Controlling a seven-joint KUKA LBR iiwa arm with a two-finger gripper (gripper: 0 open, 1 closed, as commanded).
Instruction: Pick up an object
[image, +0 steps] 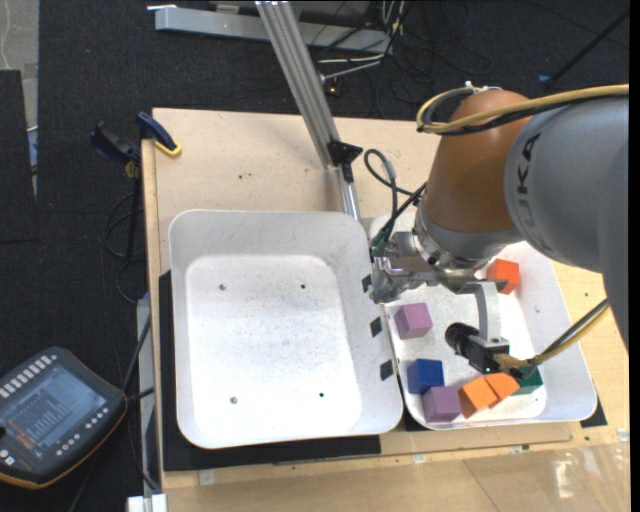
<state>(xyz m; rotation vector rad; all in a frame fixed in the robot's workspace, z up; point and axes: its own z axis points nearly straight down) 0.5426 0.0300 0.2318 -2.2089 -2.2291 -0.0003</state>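
The arm (570, 170) has a thick, rounded grey shell with dark lettering (524, 172) down its side, only partly readable. A glossy orange band (470, 150) bulges above the wrist, and a pale yellow cable (520, 98) arcs over it. The gripper (393, 275) beneath is bare silvery metal.

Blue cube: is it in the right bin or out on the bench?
In. The blue cube rests on the floor of the right bin, beside a purple cube.

Dark letters on the grey arm (560, 170) look like part of "KUKA". Screen text on the pendant (50, 412) off the bench's (250, 150) lower-left corner is unreadable.
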